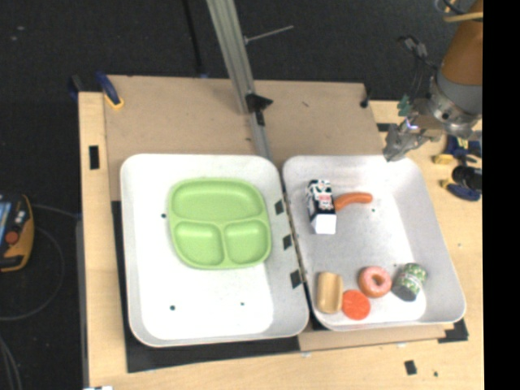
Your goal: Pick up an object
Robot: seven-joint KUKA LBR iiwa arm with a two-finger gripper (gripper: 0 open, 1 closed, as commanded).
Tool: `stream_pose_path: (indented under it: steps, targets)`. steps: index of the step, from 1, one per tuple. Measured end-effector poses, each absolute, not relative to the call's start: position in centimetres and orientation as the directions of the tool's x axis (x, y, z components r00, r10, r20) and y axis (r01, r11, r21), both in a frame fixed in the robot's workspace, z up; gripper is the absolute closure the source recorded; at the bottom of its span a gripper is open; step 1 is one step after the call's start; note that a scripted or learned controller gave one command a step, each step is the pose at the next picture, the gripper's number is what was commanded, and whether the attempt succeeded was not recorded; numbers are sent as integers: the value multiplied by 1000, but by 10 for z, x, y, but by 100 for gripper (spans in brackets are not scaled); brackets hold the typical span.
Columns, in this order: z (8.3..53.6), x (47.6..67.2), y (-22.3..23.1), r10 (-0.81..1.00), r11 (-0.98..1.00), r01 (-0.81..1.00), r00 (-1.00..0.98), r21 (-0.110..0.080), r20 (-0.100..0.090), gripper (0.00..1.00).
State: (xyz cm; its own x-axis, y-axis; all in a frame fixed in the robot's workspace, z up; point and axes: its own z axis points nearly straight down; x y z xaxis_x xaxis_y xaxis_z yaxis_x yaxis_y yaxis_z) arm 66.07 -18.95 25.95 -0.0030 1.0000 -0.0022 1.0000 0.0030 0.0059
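Grey metal at the upper right: the pincer (398, 146) hangs over the far right corner of the right bin (431, 218), and whether it is open or closed I cannot tell. Nothing visible in its grip. Below it in that bin, a black-and-white milk carton (322, 205) touches an orange carrot (354, 199). Along the near edge sit a tan bread roll (328, 292), a red tomato (355, 305), a pink donut (374, 280) and a green-patterned object (409, 281). Over in the left bin (146, 299), a green divided plate (219, 223). Tabletop (179, 116) beyond.

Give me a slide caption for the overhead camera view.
Gripper poised at right bin's far rim; green tray in left bin.
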Motion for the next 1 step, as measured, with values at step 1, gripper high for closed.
stream_pose_path:
  steps: [1]
  targets:
    - [268,644,-139,1000,6,1000,-6,2,0,100]
